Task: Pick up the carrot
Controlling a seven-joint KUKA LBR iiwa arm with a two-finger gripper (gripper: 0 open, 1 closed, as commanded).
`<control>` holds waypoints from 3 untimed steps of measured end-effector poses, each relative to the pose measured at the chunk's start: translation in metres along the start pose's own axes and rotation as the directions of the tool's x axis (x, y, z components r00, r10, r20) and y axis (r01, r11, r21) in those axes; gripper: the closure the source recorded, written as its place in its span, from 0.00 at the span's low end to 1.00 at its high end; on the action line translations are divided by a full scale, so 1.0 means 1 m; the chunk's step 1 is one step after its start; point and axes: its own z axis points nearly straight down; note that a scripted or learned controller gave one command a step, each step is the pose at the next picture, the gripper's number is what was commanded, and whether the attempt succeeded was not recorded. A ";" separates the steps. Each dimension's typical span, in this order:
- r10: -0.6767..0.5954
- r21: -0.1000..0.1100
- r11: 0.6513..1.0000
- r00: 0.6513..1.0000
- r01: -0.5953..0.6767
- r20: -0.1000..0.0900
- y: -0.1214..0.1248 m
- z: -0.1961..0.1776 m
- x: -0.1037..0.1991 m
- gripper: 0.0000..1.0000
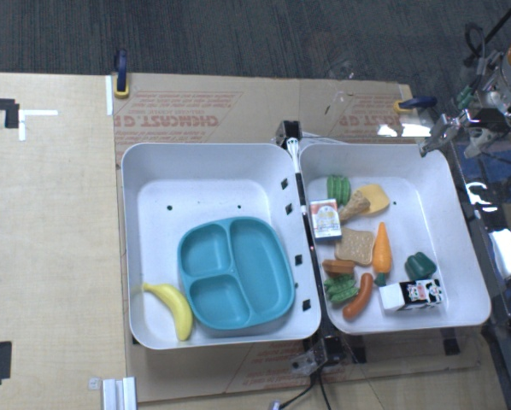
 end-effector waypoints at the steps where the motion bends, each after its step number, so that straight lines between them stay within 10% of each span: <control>1: -0.077 0.001 0.997 0.997 0.077 -0.002 -0.059 0.143 0.053 0.00; 2: -0.129 -0.001 0.992 0.992 0.129 -0.003 -0.135 0.169 0.079 0.00; 3: -0.123 -0.002 0.992 0.992 0.123 -0.001 -0.134 0.160 0.078 1.00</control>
